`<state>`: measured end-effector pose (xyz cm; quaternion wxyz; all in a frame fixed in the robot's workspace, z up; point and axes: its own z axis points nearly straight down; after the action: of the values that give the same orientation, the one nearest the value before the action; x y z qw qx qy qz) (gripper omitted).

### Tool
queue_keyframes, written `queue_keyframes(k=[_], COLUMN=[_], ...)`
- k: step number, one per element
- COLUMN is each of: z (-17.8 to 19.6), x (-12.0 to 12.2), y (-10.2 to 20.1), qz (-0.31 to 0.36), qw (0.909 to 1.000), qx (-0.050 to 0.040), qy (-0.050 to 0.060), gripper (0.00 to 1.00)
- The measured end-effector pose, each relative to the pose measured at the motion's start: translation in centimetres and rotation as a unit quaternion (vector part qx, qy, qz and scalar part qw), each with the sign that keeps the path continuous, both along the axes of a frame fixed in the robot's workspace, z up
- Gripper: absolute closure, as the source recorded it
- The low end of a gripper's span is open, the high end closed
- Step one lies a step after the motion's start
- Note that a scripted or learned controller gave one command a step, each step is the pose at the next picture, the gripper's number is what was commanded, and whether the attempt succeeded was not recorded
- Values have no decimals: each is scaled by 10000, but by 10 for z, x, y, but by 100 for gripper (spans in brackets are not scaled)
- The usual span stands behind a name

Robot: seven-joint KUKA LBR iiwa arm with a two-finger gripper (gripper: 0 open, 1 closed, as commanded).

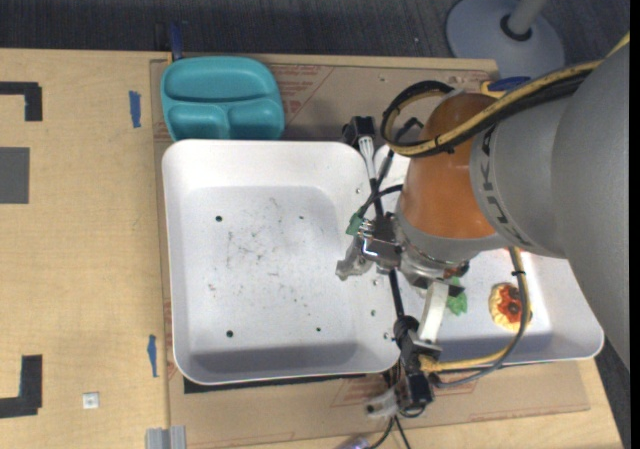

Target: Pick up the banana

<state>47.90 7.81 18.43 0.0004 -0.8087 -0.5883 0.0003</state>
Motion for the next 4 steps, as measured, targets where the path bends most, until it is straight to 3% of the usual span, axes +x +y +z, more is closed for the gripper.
queue_keyframes(k=[1,3,4], z=[-57,-63,-33], x=[2,6,0], y=[21,39,141], qz=[755,429,1016], qw=[9971,9990,9948], qx=[5,-106,3], qy=[-28,-85,3], gripper=[0,0,0])
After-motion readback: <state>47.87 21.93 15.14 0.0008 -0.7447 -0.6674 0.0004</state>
